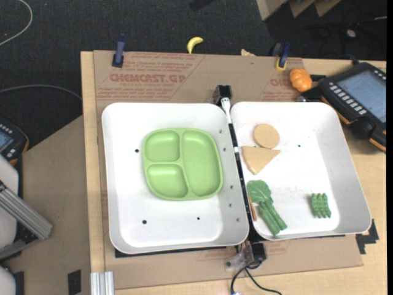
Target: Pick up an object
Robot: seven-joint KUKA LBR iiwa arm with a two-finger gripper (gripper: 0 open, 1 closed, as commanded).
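Bins side by side on the table (153,78), long edges touching, presumably so that an arm reaching in from the right can get to either. Cardboard sheet under both, pinned at the far edge by two blue clamps (119,51), likely to stop the bed sliding.

Left bin (116,165): holds one green divided plate (183,163), lying flat near the middle, three compartments facing up, apart from every wall. Broad and low, so probably awkward to pinch except at the rim.

Right bin (344,165): holds four small pieces. Round tan disc (266,135) at the far left, touching or nearly touching a tan wedge (260,159) just nearer. Green long-handled toy (265,204) at the near left, close against the wall shared with the left bin. Small green ridged piece (320,205) at the near right, well apart from the rest, and so seemingly the easiest candidate for the pick.

Nothing lifted yet; every piece resting on a bin floor. Cannot tell the pincer's state from this view.

Off the bins: orange ball-like thing (300,78) and handheld controller (359,94) at the far right.
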